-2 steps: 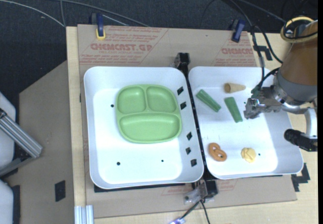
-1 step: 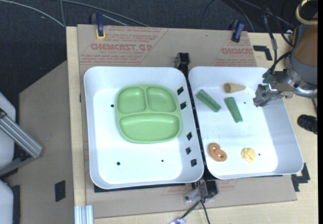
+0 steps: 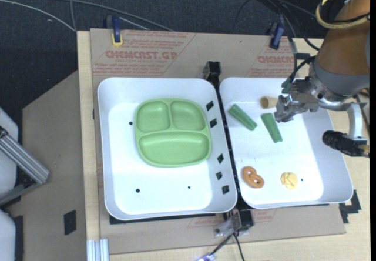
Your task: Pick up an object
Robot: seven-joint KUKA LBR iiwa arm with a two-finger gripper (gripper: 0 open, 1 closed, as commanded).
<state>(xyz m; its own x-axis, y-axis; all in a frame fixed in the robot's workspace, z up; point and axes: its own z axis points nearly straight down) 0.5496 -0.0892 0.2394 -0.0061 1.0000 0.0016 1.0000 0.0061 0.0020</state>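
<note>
Green divided plate, white bins, two green sticks, brown pretzel

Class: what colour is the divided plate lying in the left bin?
Light green: the three-compartment plastic plate shows best in the overhead camera view.

Flat brown cardboard-covered worktop with red printed lettering, clamped at the far edge by a blue-and-yellow clip and a blue clip. Directly on top, side by side and touching along the middle: a shallow white plastic left bin and a shallow white plastic right bin. Black brackets at the bins' shared seam, far and near ends.
</note>
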